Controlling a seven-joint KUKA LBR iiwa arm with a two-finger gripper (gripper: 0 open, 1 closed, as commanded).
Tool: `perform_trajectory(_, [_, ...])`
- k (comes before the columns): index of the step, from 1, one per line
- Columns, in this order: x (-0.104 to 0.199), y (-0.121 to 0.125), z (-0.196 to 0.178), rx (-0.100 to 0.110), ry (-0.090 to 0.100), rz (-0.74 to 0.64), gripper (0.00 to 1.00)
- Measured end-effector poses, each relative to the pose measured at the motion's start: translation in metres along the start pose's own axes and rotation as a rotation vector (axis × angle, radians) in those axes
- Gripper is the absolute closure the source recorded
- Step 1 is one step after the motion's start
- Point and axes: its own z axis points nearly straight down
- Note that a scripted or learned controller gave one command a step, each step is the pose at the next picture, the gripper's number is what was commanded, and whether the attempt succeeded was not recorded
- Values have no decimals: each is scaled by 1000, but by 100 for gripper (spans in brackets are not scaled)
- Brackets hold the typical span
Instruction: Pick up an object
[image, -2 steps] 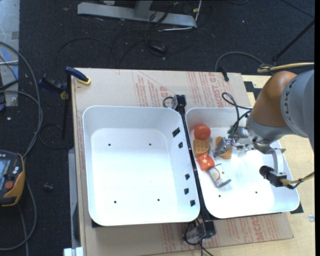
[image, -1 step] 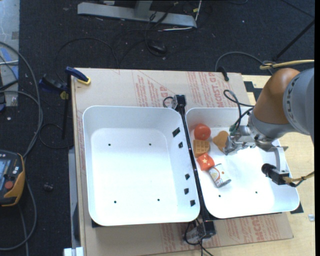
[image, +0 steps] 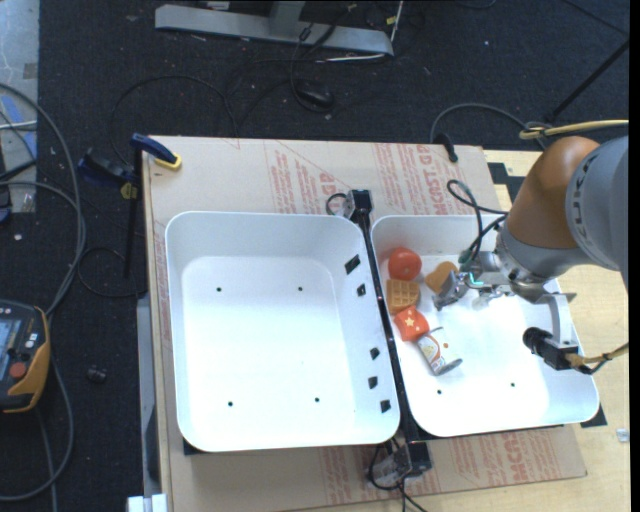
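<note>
The gripper (image: 462, 287) hung low in the right bin (image: 520, 400), just beside the bun (image: 441, 273); whether its jaws were spread, I cannot tell; nothing showed between them; tomato (image: 404, 264), waffle (image: 402, 294) and bottle (image: 434, 353) crowded the divider, probably awkward for picking.

left bin (image: 200, 260): plain white, small black dots on its floor, black marks along its right wall
right bin (image: 520, 400): plain white
arm (image: 590, 215): grey, with an orange band
gripper (image: 462, 285): dark metal grey with a small teal-green spot
round object (image: 404, 264), far left of right bin: red
waffle-like piece (image: 403, 294): orange-tan with a grid pattern
lump (image: 441, 273) beside the gripper: orange-brown
small object (image: 411, 323), nearer: red-orange
little bottle (image: 434, 353): white with a red and dark label
board (image: 300, 170) under the bins: pale cardboard tan with red printed lettering
clamp (image: 155, 150) at far left corner: blue and yellow
floor (image: 80, 80): black carpet
</note>
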Motion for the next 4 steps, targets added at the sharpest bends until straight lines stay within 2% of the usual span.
perform_trajectory(1, [14,38,-19,-2,-1,-68,0])
perform_trajectory(2, [51,28,7,-6,-1,-1,0])
perform_trajectory(3, [48,58,7,-2,0,-1,0])
perform_trajectory(4, [4,70,9,-2,-1,2,0])
